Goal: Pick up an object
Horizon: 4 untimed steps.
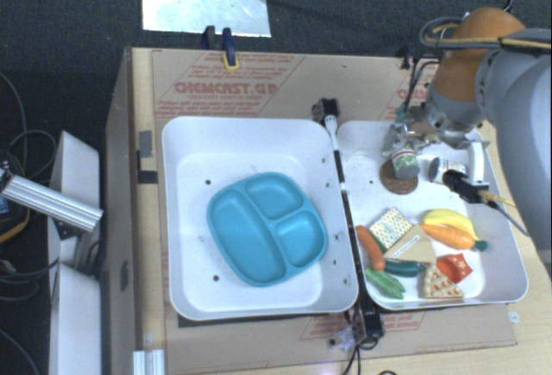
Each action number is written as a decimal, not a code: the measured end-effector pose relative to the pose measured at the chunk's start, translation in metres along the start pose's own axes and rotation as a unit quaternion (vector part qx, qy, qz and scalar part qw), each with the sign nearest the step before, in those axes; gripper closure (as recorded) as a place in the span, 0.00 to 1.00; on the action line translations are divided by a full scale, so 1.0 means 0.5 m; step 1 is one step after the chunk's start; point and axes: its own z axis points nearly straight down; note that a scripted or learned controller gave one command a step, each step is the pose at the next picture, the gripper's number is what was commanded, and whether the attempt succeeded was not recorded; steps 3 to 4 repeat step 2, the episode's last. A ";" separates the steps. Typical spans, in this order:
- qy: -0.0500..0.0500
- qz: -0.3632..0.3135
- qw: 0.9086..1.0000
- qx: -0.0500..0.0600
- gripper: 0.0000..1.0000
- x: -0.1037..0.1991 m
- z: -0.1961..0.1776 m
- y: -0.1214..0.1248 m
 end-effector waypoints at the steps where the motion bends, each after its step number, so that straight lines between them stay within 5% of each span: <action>1: 0.001 0.002 1.000 0.003 1.00 0.012 -0.105 -0.083; 2: 0.002 0.001 1.000 0.003 1.00 0.195 -0.251 -0.138; 4: 0.002 0.001 1.000 0.003 1.00 0.195 -0.251 -0.138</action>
